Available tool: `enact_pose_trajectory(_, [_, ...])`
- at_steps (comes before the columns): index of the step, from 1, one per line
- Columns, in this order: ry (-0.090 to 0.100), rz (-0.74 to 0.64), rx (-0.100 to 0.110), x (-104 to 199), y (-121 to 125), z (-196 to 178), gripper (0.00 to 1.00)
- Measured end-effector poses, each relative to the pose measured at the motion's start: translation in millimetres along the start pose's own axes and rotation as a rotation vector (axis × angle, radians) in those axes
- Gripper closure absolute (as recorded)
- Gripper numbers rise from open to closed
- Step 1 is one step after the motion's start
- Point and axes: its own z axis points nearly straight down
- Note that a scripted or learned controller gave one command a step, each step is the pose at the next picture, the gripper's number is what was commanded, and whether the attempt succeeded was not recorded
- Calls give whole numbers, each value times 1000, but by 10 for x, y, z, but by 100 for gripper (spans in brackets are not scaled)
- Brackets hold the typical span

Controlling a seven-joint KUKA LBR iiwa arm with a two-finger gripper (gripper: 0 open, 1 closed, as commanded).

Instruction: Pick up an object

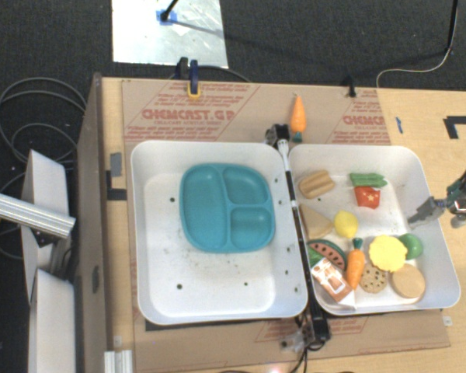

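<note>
Camera view: two white bins side by side on the cardboard-covered bench. Left bin (159, 286) carries a teal divided plate (227, 208) sitting centre-high; bare floor runs all round the plate, widest along the near edge and the left wall.

Right bin (435, 208) is crowded toward its near and left side. Bread roll (317, 183) up by the divider, red strawberry-like piece with green top (367, 193) beside it to the right, yellow lemon (346, 224) mid-bin, tan wedge (317, 224) against the divider. Near edge packs a watermelon slice (324, 252), a small printed carton (331, 277), a carrot (356, 265), a cookie (373, 279), a yellow ruffled piece (387, 252), a green piece (411, 245) and a round tan disc (408, 282) (several of these touching or overlapping, so outlines blur). Open floor in this bin is the far-right corner and the strip along the right wall.

Gripper (429, 209) enters at the right edge, over the right bin's right wall, well apart from the lemon and just above-right of the green piece. Arm is cut off by the frame edge. Jaw state: cannot tell, the tip is small and dark against the bin wall. Nothing seen in its grip.

A second carrot (297, 117) lies outside the bins on the cardboard, at the far end of the divider.
</note>
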Motion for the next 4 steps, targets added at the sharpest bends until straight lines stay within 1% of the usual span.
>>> enact_pose_trajectory(1, [7,-3,8,343,-29,1700,0])
enact_pose_trajectory(2, [1,1,-1,309,-5,1530,100])
enact_pose_trajectory(3, [1,-8,-9,865,46,573,100])
enact_pose_trajectory(4, [3,-9,-4,1505,168,223,100])
